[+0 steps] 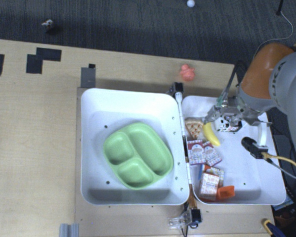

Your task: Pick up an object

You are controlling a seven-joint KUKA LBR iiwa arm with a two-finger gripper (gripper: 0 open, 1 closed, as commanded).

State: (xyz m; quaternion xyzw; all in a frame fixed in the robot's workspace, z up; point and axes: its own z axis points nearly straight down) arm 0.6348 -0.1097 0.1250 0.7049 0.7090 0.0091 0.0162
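Camera view from above: two shallow white bins are seen side by side on the pale wooden tabletop. The left bin is occupied by a green divided plate, which is set slightly askew near the middle. The grey arm, with its orange band, is reached in from the right, and the gripper is lowered over the upper part of the right bin.

Directly below the gripper a small black-and-white spotted object is seen, touching or nearly touching it. Whether it is actually gripped cannot be told, and whether the gripper is spread or closed cannot be told from this angle.

Just beside the spotted object, towards the left, a yellow banana is laid at a slant. A round brownish packet is placed beside the banana, against the bin's left wall. Below these, red-and-white printed packets are spread flat. Nearer the bottom edge another small printed box is seen, with an orange object just beside it on the right.

Outside the bins, a pink object is left on the tabletop beyond the far rims, well apart from the gripper.
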